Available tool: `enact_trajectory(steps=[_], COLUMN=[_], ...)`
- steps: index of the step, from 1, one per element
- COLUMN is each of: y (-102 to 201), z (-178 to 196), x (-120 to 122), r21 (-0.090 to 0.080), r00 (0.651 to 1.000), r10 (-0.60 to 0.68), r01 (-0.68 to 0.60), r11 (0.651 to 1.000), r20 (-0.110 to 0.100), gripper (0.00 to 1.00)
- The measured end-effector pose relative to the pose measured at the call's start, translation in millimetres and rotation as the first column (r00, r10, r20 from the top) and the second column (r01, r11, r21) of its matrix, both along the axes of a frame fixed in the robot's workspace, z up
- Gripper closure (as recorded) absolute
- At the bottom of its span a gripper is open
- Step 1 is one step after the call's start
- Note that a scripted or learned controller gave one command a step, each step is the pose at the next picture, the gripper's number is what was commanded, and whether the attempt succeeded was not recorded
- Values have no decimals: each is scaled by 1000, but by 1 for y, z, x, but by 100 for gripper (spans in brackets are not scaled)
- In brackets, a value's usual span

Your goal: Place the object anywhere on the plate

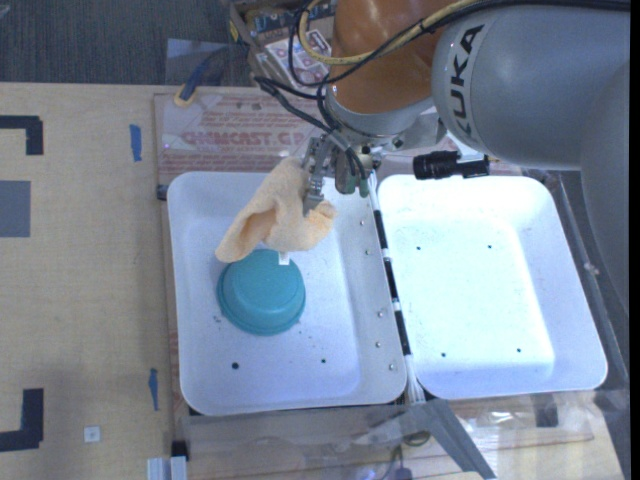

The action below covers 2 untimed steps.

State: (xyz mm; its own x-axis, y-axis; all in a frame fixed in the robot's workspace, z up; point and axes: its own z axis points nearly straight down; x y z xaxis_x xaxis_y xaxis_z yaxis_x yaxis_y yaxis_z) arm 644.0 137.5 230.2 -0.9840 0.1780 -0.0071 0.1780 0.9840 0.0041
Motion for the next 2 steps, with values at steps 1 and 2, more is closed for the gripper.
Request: enact_trajectory(steps=[1,2], y=[47,47], z=[-3,-2], x=[-15,-15], r21=[-1,-1], r00=[984,984], r10=[176,176], r01=[-176,-176], r11=[984,984], r20=[-3,-2], gripper=[100,0])
